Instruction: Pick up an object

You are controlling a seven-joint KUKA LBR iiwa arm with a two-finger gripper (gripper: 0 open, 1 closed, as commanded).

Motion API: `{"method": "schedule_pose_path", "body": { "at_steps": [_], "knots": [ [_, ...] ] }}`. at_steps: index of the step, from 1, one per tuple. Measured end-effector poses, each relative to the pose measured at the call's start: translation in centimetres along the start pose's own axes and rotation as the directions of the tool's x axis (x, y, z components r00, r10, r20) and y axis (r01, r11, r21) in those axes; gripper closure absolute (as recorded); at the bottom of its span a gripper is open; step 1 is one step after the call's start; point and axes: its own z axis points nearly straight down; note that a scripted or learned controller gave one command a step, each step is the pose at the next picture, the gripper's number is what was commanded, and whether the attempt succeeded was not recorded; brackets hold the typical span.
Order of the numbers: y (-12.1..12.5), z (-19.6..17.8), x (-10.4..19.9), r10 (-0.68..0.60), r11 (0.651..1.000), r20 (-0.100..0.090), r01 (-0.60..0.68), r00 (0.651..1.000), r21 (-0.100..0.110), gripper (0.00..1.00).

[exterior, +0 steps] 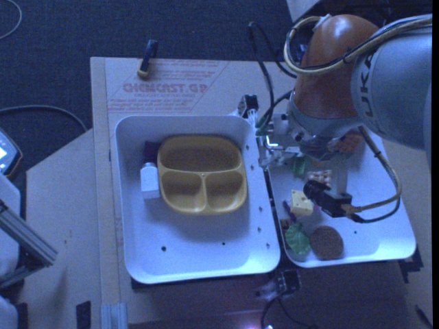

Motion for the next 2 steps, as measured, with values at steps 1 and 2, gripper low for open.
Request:
{"method": "schedule_pose_path", "body": {
  "at_steps": [1,2],
  "knots": [
    [-0.2,2.0,-0.5,0.006,1.000,0.002,-0.006,1.000,0.007,1.00],
    [-1.0,0.1,-1.0,0.007,1.000,0.001,-0.007,1.000,0.000,1.00]
  ]
}}
